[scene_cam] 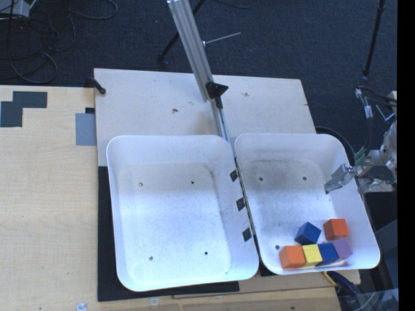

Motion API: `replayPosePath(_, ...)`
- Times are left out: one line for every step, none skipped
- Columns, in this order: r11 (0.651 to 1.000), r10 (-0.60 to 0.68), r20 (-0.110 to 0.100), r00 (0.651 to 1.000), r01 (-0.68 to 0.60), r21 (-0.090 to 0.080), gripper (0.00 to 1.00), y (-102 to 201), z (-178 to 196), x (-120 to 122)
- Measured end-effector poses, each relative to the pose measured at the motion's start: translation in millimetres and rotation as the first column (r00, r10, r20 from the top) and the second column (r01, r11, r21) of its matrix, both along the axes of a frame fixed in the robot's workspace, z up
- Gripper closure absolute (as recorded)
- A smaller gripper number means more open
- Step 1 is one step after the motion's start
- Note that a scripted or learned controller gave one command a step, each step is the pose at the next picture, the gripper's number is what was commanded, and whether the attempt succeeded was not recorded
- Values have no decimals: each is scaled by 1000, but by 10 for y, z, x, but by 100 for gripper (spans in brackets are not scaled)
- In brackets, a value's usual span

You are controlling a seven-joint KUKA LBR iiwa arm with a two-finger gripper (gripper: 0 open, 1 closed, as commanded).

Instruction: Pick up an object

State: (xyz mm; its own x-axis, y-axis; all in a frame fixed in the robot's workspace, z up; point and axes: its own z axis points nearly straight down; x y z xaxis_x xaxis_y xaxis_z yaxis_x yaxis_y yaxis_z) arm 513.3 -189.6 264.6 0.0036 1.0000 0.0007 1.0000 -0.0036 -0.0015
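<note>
Your gripper [342,175] sits at right bin [285,149] right rim — finger state unclear, can't tell. Blocks cluster in near right corner; blue block [308,232] nearest — you'd move toward near edge, slightly left.

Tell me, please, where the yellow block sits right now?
The yellow block lies in the near right corner of the right bin, between an orange block on its left and a blue block on its right.
</note>
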Motion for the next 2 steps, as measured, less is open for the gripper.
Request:
replayPosePath(1000,3,7,1000,-3,-6,0,-38,-1476,-252)
replayPosePath(1000,5,3,1000,-5,-1,0,18,-1313,-3)
